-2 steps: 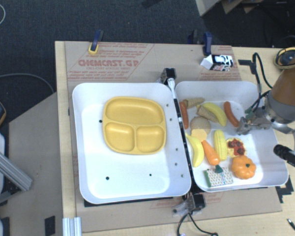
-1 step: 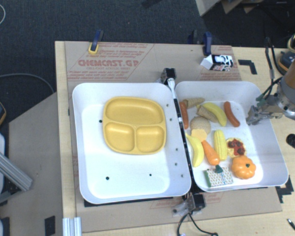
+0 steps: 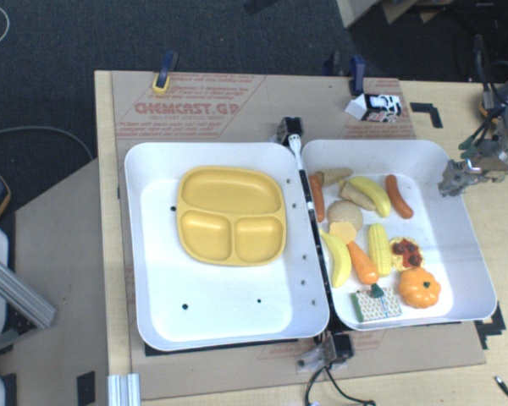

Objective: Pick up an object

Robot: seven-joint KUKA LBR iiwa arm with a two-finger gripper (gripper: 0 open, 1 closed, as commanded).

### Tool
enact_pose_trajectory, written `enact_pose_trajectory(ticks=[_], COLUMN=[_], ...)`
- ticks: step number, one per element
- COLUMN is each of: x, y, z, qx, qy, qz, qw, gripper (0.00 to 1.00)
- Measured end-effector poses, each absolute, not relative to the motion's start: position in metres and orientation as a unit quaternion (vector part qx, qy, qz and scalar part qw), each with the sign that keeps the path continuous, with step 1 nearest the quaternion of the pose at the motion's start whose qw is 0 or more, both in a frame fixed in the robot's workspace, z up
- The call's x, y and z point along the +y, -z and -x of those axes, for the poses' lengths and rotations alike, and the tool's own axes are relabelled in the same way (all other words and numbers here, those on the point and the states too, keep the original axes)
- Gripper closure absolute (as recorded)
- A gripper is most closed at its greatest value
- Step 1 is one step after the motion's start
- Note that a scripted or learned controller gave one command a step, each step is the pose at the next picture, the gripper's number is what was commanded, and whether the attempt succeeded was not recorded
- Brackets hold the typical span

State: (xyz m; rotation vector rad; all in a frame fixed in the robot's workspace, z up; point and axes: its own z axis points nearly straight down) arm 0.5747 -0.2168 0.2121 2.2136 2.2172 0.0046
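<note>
A robot gripper (image 3: 459, 176) hangs at the right rim of the right bin (image 3: 470, 227), reaching in from the right side of the bench (image 3: 237, 100). It is small and partly blurred here, so whether it is released or clenched cannot be told; nothing can be seen in it. All the candidate objects lie to the gripper's left and below it, inside the right bin. Nearest, just to its left, is a red sausage (image 3: 399, 195), and beyond that a banana (image 3: 370, 194) and a second sausage (image 3: 317, 197) near the bin's far wall. Lower down and to the left sit a corn cob (image 3: 379, 248), a carrot (image 3: 362, 261), another banana (image 3: 339, 259) and a pale round piece (image 3: 345, 213). Below the gripper, toward the near corner, are a small orange pumpkin (image 3: 419, 288), a red and yellow item (image 3: 406, 250) too small to identify, and a flat patterned packet (image 3: 377, 304). Much farther left, in the left bin (image 3: 152, 294), rests a yellow divided plate (image 3: 232, 215). Judging from this, the task looks barely begun: every object appears to rest on the bin floor, none lifted. What seems to remain is to move over one object, descend, close on it and raise it clear.
</note>
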Motion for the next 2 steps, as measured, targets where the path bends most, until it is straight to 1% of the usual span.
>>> enact_pose_trajectory(ticks=[1,2], x=[-0.217,-0.158], y=[-0.226,-0.219], z=[-0.576,-0.592], qx=[0.708,0.709], qy=[-0.0009,-0.0009], qz=[-0.707,-0.705], qw=[0.003,-0.001], gripper=[1.00,1.00])
